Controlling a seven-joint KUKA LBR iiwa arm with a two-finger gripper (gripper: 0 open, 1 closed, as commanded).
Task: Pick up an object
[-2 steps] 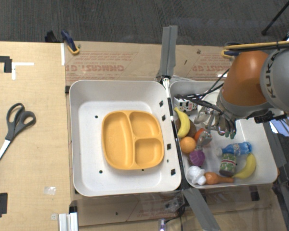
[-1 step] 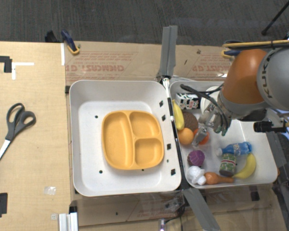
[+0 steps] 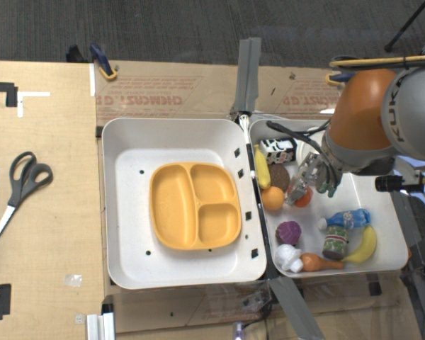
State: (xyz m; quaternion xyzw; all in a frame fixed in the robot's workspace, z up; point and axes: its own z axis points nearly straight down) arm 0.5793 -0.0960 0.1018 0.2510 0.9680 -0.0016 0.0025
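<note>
Nearest the front wall of my right white plastic bin (image 3: 393,264) lie a white knobbly toy (image 3: 289,256), an orange carrot-shaped piece (image 3: 317,262), a yellow plastic banana (image 3: 363,246) and a small green-labelled can (image 3: 335,244) touching it. If I reach here, the crowding is my trouble: I could pinch two things at once and lift neither cleanly. A round purple fruit (image 3: 289,231) sits a little further in, with more room around it, though a ball may squirt out of a closing grip. Beyond that, my two-finger gripper (image 3: 313,179) hangs low over a small red round piece (image 3: 302,196), which I judge to be the thing I am after. I cannot tell whether my hand is apart or together, nor whether anything sits in it. The round orange fruit (image 3: 273,198) lies just beside the red piece, so a descent slightly off could knock it against the dividing wall or push the red one away. Farthest, the black-and-white patterned packet (image 3: 278,149) could snag my wrist cable. The yellow three-part plate (image 3: 195,205) in the left white bin (image 3: 120,190) stays well apart from all this.
</note>
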